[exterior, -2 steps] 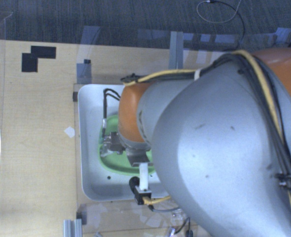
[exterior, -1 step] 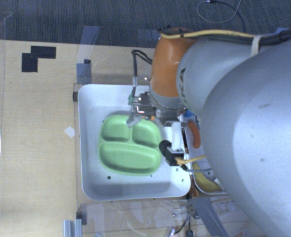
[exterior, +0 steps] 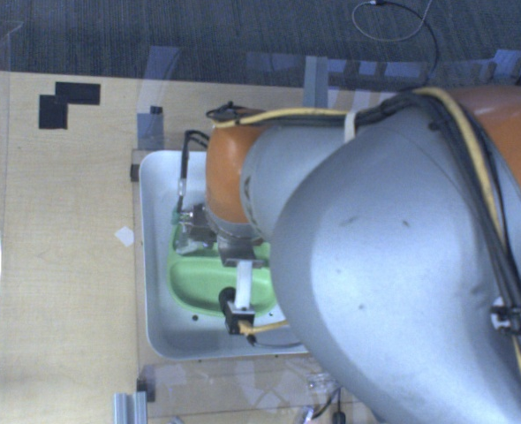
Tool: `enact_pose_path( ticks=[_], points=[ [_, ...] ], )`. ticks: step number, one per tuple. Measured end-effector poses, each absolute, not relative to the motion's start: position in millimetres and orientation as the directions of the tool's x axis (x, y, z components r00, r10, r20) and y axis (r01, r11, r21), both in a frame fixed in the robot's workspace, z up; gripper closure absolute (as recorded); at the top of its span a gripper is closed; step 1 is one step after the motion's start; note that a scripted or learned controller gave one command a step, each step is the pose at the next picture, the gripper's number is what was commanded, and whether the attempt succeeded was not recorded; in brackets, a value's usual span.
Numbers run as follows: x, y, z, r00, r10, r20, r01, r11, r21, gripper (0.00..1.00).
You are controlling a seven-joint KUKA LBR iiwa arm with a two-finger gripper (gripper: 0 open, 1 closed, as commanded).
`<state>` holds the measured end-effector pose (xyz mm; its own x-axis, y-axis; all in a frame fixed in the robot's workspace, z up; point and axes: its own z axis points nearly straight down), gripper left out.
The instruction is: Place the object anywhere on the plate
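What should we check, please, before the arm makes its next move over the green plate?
1. Green plate lies inside the white bin: ok.
2. Gripper is above the plate's left part: ok.
3. Object is in the gripper's hold: cannot tell.
4. Object already rests on the plate: cannot tell; the arm covers the plate's right side.
5. Gripper stands apart from the bin's left wall: ok.
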<state>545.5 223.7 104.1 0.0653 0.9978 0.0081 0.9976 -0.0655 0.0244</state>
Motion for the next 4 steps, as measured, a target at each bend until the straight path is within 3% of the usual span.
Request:
enact_pose_path(
  ticks=[1,2,3,4],
  points=[
    [546.7,220,114,0.058,0.998,0.0,0.998,-0.058,0.026,1.0],
    [540.9,229,103,0.342,0.939,0.021,0.939,-0.343,0.04,1.0],
    [512.7,174,104,0.232,0.972,0.03,0.972,-0.233,0.04,1.0],
    [509.2,167,96,0.237,0.971,0.015,0.971,-0.238,0.03,0.0]
  ],
)
